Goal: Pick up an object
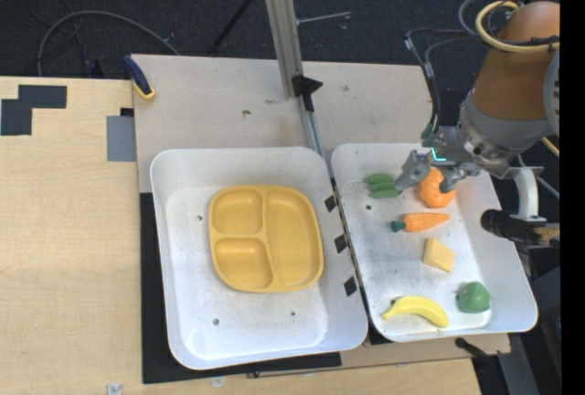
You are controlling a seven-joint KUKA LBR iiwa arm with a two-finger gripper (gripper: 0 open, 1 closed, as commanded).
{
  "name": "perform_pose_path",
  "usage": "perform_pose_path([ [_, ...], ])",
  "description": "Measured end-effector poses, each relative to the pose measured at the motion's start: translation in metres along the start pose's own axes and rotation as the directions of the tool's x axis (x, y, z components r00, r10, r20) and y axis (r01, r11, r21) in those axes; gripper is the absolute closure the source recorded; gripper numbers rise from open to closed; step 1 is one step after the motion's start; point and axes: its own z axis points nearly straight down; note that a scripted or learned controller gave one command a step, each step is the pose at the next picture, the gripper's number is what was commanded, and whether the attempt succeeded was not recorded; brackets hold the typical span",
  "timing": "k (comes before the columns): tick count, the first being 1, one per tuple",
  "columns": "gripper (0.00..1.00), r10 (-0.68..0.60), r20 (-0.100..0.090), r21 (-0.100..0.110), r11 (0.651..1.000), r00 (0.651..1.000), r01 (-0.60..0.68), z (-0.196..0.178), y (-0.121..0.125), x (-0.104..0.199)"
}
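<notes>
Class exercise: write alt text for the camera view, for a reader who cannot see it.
A robot gripper hovers over an orange toy in the right bin, among a carrot, banana and other toy foods. The left bin holds a yellow divided plate.

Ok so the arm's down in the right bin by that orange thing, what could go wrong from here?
The gripper sits over the round orange item, with the green piece and the carrot close by. Closing could nudge either neighbour or catch two things at once. The orange item looks rounded, so it might slip out as the fingers squeeze or lift.
</notes>
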Motion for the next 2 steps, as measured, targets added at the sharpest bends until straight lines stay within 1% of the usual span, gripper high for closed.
perform_pose_path([
  [1, 0.00, 0.000, 0.000, -0.002, 1.000, 1.000, 0.000, -0.001, 0.001, 0.000],
  [2, 0.00, 0.001, -0.001, 0.003, 1.000, 1.000, -0.001, 0.062, 0.002, 0.003],
])
